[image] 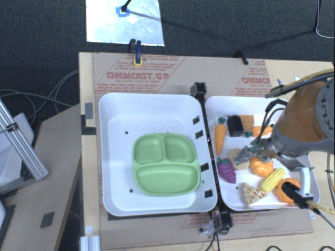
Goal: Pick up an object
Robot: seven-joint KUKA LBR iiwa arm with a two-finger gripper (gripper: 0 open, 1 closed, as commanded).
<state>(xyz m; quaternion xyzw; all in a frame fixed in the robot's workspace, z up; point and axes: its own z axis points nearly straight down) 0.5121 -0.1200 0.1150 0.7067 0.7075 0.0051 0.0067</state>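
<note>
The right bin (230,102) holds several toy foods. An orange carrot (220,136) lies along its left side, with a purple grape bunch (226,170) below it. A black block (235,125) and an orange waffle-like piece (247,121) sit at the back. An orange fruit (260,167), a yellow corn cob (272,180), a pizza slice (253,193) and another orange piece (285,187) lie toward the front. My gripper (242,156) hangs low over the bin's middle, just right of the grapes and left of the orange fruit. Nothing shows held in it.
The left bin (112,140) holds a green divided plate (166,163). A black divider (207,140) runs between the bins. The arm's orange band (306,114) covers the right bin's right side. Cardboard (152,72) lies under both bins.
</note>
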